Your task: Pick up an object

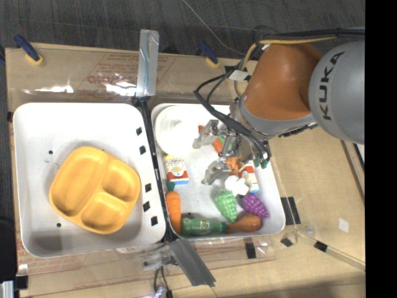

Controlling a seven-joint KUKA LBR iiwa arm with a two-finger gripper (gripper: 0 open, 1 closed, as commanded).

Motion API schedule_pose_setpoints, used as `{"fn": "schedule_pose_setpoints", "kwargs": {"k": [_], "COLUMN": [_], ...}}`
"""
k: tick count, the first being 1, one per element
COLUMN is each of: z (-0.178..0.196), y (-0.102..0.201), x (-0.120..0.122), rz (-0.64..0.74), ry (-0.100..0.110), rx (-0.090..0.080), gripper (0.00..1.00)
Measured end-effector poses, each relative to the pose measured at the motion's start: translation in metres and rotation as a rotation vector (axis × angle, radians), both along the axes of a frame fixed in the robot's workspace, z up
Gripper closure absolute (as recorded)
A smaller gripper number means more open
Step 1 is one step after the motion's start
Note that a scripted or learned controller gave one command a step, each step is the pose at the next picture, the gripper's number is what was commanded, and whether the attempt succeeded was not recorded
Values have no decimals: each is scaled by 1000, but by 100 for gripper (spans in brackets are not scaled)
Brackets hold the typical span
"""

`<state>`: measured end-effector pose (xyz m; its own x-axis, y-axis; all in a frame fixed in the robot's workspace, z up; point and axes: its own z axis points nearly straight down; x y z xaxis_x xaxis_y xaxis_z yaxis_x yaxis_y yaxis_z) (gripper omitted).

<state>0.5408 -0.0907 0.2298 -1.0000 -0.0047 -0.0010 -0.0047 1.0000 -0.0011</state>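
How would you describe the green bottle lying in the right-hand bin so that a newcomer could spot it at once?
Start at the right-hand shallow white bin. Follow its near wall, where a dark green bottle lies on its side, between an orange toy carrot at its left end and a brown toy at its right. It alone is dark green and long; the nearby light green grape bunch is knobbly.

You've got dark grey carpet (93, 8) up top; a tan wooden bench (322, 185) below it. Blue clamps (28, 48) grip its far edge; silver tape (147, 61) runs down the middle.
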Motion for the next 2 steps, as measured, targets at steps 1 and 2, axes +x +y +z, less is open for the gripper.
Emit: {"fn": "schedule_pose_setpoints", "kwargs": {"k": [1, 2], "z": [-137, -137], "y": [-73, -72], "x": [13, 13], "rz": [-219, -219], "ry": [0, 0], "rx": [1, 1], "gripper": [0, 0]}}
